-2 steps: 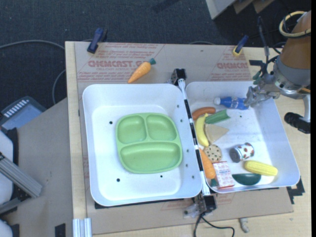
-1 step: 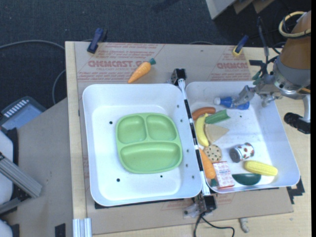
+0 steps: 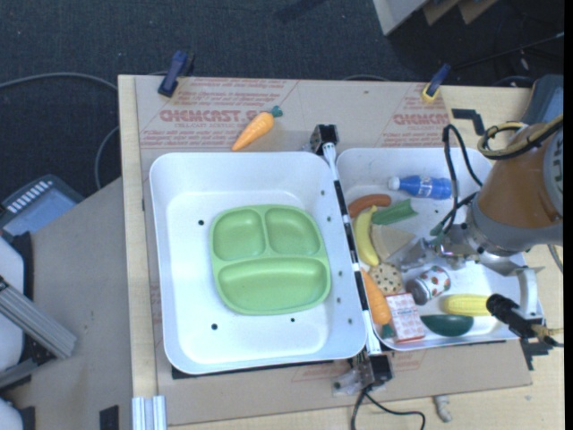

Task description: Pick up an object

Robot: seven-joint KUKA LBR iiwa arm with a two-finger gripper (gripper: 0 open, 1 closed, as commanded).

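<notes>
Fingers (image 3: pixel 421 262) low in the right bin (image 3: pixel 466 161), above a small red-and-white cup (image 3: pixel 431 282); we cannot tell whether they are open or closed. Around it we see a banana (image 3: pixel 363 238), a blue bottle (image 3: pixel 423 186) and a red carton (image 3: pixel 405 317). "CHEMCAST" is printed on the desk (image 3: pixel 224 106).

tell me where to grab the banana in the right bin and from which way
Grip the banana across its middle, coming straight down from above. It lies flat and curved along the right bin's left wall, so the fingers should close across its narrow width. The middle looks least crowded: a red sausage-like piece sits at its top end, a cracker near its bottom.
</notes>
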